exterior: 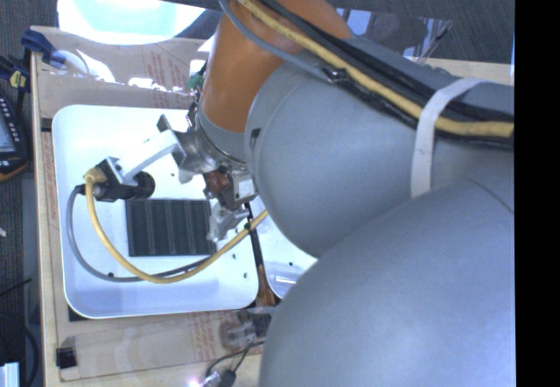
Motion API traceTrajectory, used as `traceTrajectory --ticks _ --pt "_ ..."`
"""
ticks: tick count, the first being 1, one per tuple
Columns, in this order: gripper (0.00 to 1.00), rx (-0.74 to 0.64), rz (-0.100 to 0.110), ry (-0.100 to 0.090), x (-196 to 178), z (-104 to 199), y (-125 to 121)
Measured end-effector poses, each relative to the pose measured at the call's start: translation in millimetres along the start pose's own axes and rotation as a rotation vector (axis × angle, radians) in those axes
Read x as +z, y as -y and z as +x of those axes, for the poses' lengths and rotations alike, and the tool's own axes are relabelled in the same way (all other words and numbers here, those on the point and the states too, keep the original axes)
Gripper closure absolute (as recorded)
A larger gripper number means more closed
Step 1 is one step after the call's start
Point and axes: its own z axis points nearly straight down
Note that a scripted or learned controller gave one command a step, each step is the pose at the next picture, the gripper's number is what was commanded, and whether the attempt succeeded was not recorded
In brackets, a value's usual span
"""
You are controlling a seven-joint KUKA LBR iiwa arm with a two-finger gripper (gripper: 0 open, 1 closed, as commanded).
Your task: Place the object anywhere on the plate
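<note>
The grey arm (pixel 376 201) with its orange band (pixel 262 44) reaches in from the right over the left white bin (pixel 66 201), its tool (pixel 223 214) poised at the right-hand end of a dark, ribbed rectangular object (pixel 166 228) lying flat on the bin floor. The object's long axis runs left to right, straight out from the tool toward the bin's left wall. Whether the tool is open, closed or gripping cannot be told; the wrist hides it. A yellow cable (pixel 114 258) loops around the object. The plate cannot be made out.
</note>
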Motion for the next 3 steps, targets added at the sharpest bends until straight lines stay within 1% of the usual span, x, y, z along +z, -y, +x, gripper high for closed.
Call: traceTrajectory --ticks 1,2,3 --pt "1.00 -0.230 0.003 0.005 -4.8 54.9 -78.4" --pt "1.00 -0.140 0.002 0.003 6.5 112.9 -106.4" --pt "1.00 -0.364 0.003 -0.001 -69.0 61.1 -167.9"
